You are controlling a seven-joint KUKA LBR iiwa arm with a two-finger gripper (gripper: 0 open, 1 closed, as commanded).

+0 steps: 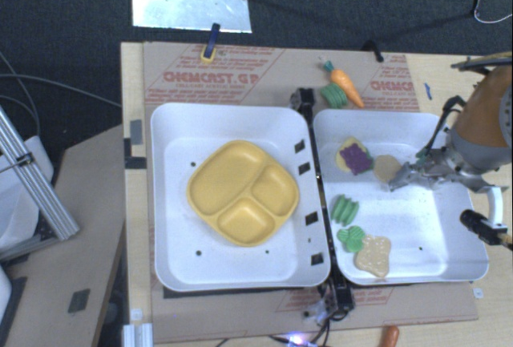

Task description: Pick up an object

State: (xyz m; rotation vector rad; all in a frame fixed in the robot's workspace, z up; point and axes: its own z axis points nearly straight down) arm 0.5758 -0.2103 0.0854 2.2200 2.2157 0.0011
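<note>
In the right bin (pixel 457 265) lie several small toy foods. A purple piece on a tan base (pixel 353 156) sits near the back left, with a round tan piece (pixel 386 167) just right of it. A green ribbed piece (pixel 345 209), a green leafy piece (pixel 350 238) and a beige cookie-like piece (pixel 373 255) lie along the left front. My gripper (pixel 398 180) reaches in from the right, low in the bin, its tip right beside the round tan piece. Nothing shows as lifted.
The left bin (pixel 172 257) holds a yellow divided plate (pixel 243 191). A toy carrot (pixel 345 83) and a green piece (pixel 333 96) lie on the cardboard behind the right bin. A blue and yellow clip (pixel 211 42) lies at the back left.
</note>
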